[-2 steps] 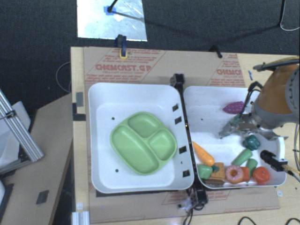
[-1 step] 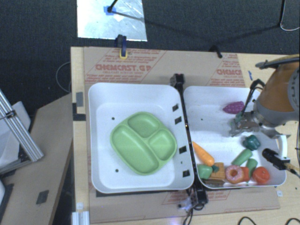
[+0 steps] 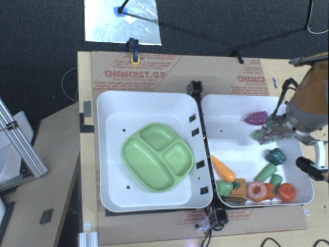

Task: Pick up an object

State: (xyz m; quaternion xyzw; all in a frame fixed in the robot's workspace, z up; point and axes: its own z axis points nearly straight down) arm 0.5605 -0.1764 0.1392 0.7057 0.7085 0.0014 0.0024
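Observation:
The right bin holds toy food. A purple piece lies near its back. An orange carrot, a green piece, a pink donut, a green pepper, a red tomato and a dark teal piece lie along the front and right. My gripper hangs low over the right bin, just below the purple piece and above the teal one. Nothing shows between its tips.
The left bin holds a light green divided plate. A black clip divider runs between the bins. The grey arm with its orange band reaches in from the right over the bin's rim.

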